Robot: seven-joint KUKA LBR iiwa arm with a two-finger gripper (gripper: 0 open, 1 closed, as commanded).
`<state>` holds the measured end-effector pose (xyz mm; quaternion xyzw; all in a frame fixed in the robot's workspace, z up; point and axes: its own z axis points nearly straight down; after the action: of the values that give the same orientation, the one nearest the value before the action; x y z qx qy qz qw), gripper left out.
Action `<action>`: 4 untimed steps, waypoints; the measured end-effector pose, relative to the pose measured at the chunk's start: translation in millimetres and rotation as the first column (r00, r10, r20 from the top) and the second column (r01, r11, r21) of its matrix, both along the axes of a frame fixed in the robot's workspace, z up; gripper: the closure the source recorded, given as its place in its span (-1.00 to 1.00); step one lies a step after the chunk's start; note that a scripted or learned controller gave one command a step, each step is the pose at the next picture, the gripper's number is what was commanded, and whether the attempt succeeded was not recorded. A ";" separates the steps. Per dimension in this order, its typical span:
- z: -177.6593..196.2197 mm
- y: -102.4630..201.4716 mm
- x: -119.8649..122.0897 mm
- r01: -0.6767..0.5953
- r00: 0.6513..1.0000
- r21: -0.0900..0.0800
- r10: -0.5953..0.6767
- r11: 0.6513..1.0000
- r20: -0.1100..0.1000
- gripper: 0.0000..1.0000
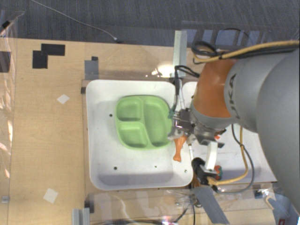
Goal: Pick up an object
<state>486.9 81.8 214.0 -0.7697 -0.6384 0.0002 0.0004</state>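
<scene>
Left bin [101,172]: a divided tray [140,122] is set at centre; a carrot-shaped item [178,150] is placed just right of it, beneath the gripper [183,129].

Pale wood-grain bench [47,139]: smooth laminate look, slight sheen. Shallow white plastic bin [101,172]: matt, smooth. Green three-compartment plastic tray [140,121]: smooth, satin gloss. Small orange carrot-shaped plastic toy [178,150]: smooth. Grey arm casing [267,93]: smooth, semi-gloss; orange band [213,90] glossy. Metal brackets [92,68] at bin corners: dull grey.
</scene>
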 end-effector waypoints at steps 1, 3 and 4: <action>-11.4 46.5 -0.6 0.457 0.890 0.000 -0.457 0.890 -0.001 1.00; -12.4 141.1 0.1 0.856 0.517 0.001 -0.856 0.517 -0.001 1.00; -15.7 152.8 0.0 0.925 0.379 0.001 -0.925 0.379 -0.001 1.00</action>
<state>486.9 234.6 198.3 -0.9948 -0.1014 -0.0004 0.0012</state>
